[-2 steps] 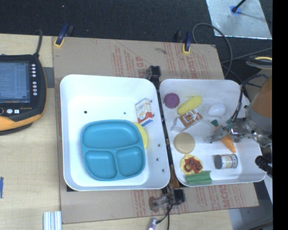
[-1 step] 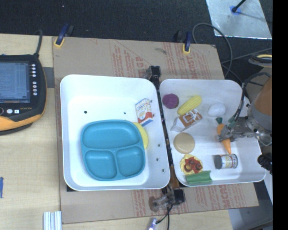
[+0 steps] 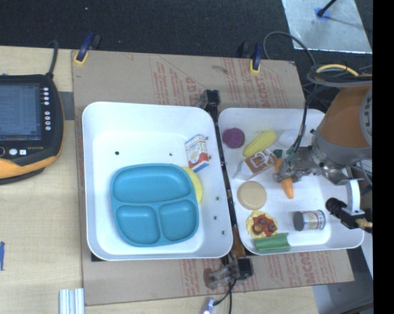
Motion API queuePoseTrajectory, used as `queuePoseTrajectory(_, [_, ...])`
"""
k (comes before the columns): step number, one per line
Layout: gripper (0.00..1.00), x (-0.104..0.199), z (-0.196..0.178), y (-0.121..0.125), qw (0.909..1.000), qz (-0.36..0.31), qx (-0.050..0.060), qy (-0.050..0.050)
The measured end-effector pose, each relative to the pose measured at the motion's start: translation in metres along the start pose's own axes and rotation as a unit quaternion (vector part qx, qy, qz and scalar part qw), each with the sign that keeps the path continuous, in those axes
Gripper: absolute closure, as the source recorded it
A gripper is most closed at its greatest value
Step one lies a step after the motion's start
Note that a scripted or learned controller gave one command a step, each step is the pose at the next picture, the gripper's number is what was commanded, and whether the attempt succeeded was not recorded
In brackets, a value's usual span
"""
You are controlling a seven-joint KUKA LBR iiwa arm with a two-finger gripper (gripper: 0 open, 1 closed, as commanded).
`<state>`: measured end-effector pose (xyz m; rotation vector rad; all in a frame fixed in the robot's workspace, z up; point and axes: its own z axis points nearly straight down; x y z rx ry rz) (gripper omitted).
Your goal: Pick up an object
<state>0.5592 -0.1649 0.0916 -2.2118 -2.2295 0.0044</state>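
My end effector [image 3: 290, 173] sits over the toy carrot [image 3: 287, 187], at the right bin's [image 3: 341, 242] centre; I cannot tell its state. The carrot looks light, stiff and slick. I'd grip its thick middle.

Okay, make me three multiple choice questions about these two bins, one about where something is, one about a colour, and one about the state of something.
1. Where does the blue divided tray lie?
A. in the left bin
B. in the right bin
C. on the bench beside the tablet

2. What colour is the round thing at the far left corner of the right bin?
A. green
B. purple
C. white

3. How does the small jar in the right bin rest?
A. upright on its base
B. upside down on the pizza slice
C. on its side

Answers:
1. A, the tray fills much of the left bin.
2. B, it is a purple disc next to the corn cob.
3. C, its length runs along the bin floor, dark cap to the left.
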Motion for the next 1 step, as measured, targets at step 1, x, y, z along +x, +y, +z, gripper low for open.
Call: queuePoseTrajectory(1, [1.0, 0.0822, -0.101, 0.0279, 1.0, 0.002, 0.0, 0.001])
